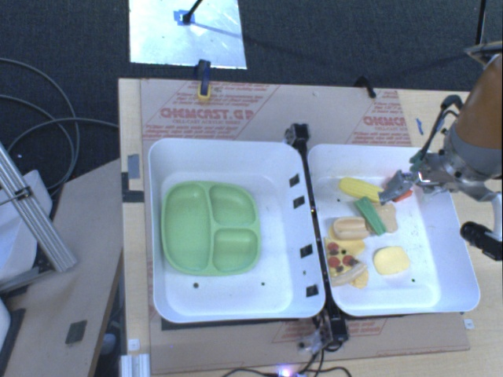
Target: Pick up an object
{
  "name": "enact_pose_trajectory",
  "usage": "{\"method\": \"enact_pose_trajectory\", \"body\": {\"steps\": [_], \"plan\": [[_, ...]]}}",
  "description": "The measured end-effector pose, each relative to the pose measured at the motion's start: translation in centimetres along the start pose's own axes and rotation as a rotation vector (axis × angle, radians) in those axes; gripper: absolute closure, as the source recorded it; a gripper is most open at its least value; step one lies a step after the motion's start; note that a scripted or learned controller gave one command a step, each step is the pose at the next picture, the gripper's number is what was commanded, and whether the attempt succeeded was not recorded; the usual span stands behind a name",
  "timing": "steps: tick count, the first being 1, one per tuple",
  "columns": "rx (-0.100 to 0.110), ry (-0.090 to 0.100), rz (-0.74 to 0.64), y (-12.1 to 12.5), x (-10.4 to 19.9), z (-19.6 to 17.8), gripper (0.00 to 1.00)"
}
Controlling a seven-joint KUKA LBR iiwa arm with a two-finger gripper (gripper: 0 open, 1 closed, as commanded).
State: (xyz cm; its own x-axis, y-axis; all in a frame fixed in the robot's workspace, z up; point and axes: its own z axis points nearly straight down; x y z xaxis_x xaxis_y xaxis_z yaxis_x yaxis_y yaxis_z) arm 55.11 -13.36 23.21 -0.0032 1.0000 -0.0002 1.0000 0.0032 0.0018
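Bins: 2 white bins, left bin (169, 163) and right bin (452, 289), side by side.
Left bin: 1 green divided tray (210, 228).
Right bin: 5 food toys, corn (358, 187) at 12 o'clock, green piece (369, 215), bun (350, 228), pizza slice (344, 261), yellow lump (391, 261) at 6.
Gripper (395, 187): low beside the corn at its 3 o'clock; grip cannot be judged.

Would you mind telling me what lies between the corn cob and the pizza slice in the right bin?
In the camera view, a bread roll lies between the corn cob and the pizza slice.
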Motion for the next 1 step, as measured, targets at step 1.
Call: {"method": "enact_pose_trajectory", "body": {"steps": [1], "plan": [[-0.001, -0.002, -0.001, 7.17, -3.72, 9.11, 0.0]]}}
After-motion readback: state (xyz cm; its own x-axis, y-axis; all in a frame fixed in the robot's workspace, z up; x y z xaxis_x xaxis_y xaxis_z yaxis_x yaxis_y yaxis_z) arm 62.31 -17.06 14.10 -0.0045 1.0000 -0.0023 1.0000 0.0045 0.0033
